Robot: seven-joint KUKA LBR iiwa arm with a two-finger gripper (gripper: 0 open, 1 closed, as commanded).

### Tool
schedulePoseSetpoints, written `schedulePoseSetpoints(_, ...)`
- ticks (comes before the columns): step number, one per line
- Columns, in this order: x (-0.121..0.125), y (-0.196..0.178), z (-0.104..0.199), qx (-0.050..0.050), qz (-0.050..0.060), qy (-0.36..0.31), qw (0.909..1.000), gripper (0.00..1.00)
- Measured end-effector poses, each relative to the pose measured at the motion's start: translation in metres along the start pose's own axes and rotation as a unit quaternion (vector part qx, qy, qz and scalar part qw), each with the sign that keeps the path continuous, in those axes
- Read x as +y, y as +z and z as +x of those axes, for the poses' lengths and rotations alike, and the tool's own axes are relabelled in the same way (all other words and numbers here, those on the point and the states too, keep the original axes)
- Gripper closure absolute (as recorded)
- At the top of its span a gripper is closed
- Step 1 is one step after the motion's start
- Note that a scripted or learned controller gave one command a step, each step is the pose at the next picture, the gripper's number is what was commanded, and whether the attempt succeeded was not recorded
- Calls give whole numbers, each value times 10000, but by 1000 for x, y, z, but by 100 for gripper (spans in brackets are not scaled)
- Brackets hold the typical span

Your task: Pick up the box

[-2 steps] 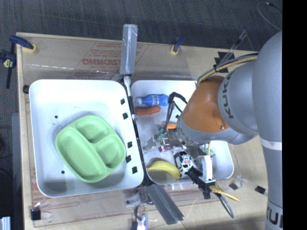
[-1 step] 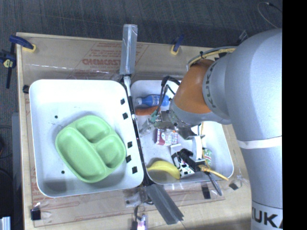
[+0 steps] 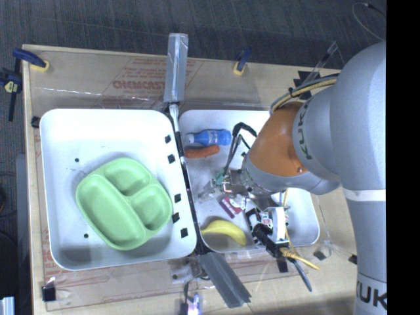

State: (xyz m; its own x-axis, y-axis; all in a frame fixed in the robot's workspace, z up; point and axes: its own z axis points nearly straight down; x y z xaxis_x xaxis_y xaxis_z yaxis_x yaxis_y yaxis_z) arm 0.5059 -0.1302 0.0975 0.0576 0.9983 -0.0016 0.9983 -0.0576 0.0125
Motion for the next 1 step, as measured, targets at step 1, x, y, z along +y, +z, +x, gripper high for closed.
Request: schedulePoseSetpoints(1, 1, -10, -2, -19, -6, -16, 10000, 100)
